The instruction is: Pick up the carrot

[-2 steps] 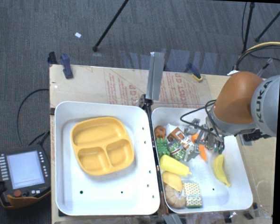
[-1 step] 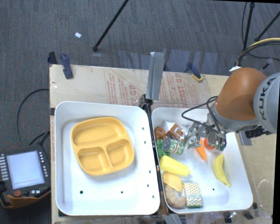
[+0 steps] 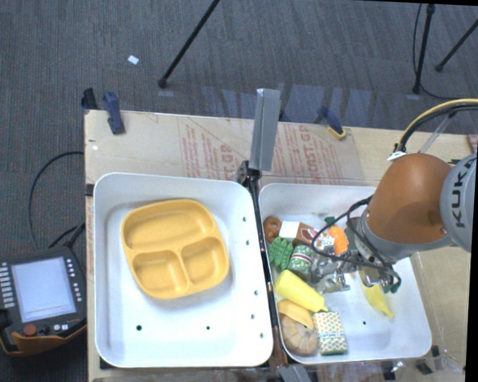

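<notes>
The yellow three-compartment plastic tray (image 3: 175, 247) sits in the left white bin (image 3: 108, 218). In the right white bin (image 3: 412, 338), the small orange carrot (image 3: 338, 242) lies among toy foods, just beside the gripper (image 3: 343, 275). I'd centre over it before descending. Its long axis is too hidden to judge, and so is the gripper's grasp.

The arm (image 3: 464, 200) bears the dark letters "KUK" at the right edge, the word running out of view. The cardboard sheet (image 3: 217, 152) under the bins carries red printing, mirrored or upside down, too blurred to read
</notes>
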You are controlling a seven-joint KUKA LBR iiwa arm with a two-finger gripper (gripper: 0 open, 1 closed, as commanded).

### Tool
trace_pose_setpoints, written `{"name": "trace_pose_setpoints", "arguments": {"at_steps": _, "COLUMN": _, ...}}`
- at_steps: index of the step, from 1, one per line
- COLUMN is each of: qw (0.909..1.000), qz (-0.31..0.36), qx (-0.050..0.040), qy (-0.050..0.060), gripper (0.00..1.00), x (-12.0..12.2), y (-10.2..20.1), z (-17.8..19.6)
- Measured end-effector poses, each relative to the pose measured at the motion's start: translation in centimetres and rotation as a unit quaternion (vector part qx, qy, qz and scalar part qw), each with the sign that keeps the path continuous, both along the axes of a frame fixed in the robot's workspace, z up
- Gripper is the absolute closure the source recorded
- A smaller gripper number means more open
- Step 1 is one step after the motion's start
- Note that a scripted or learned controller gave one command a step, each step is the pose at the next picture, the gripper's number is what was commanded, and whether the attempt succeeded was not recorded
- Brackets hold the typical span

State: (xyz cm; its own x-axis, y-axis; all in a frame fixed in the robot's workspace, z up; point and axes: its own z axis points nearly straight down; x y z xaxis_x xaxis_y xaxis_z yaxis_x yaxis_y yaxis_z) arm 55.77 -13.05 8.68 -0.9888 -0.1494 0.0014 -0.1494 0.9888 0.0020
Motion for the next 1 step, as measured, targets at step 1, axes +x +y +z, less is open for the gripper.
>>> {"name": "trace_pose_setpoints", "arguments": {"at_steps": 1, "qw": 0.9959, "qz": 0.090, "qx": -0.0025, "qy": -0.008, "gripper": 1.00, "x": -1.28, "y": -4.32, "z": 18.97}}
